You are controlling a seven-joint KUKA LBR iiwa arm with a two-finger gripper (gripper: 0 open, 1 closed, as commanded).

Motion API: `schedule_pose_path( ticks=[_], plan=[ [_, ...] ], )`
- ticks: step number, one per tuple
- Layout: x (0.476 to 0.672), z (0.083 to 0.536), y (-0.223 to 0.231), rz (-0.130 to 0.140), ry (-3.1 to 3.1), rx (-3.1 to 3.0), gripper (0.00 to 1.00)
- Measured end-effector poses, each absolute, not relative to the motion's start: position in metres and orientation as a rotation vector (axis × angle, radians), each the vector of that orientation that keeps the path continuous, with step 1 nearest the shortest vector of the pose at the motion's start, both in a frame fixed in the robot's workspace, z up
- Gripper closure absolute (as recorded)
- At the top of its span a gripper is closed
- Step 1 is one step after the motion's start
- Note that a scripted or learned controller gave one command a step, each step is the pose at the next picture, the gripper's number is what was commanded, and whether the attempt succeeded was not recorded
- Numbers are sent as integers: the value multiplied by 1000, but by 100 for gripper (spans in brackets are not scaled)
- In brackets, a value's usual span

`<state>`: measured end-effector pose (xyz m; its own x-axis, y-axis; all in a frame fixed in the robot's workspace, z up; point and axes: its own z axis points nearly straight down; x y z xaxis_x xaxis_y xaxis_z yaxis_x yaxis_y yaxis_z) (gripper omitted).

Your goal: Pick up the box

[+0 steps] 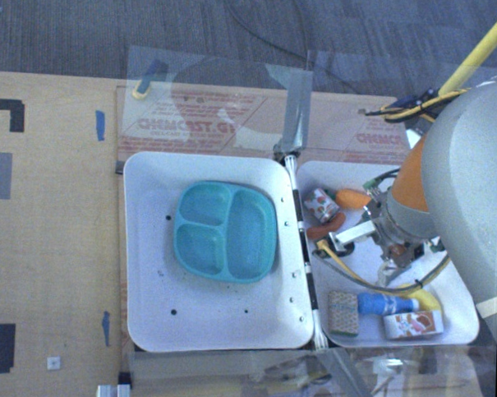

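The box (413, 324) is a small red and white carton lying flat in the front right corner of the right bin (465, 326). My gripper (393, 256) hangs over the middle of that bin, behind the box and apart from it. The grey wrist and the orange band above it cover much of the gripper. Nothing is visibly held in it.
Beside the box lie a blue bottle (387, 305), a yellow banana (430, 299) and a sponge (343, 313). At the bin's back left lie a carrot (352, 198), a small can (321, 203) and a brown sausage (324, 231). A teal divided plate (226, 231) sits in the left bin (145, 296).
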<state>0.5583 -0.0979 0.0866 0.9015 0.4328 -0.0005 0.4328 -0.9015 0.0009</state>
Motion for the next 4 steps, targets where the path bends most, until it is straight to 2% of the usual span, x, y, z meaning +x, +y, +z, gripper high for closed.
schedule_pose_path(
  ticks=[1, 2, 3, 4],
  plan=[
    [629, 159, -185, -14, 400, 3118, 0],
    [658, 184, -120, -10, 1444, 2793, 0],
    [569, 124, -93, -11, 1490, 2772, 0],
    [563, 87, -102, 3, 1106, 2944, 0]
  ],
)
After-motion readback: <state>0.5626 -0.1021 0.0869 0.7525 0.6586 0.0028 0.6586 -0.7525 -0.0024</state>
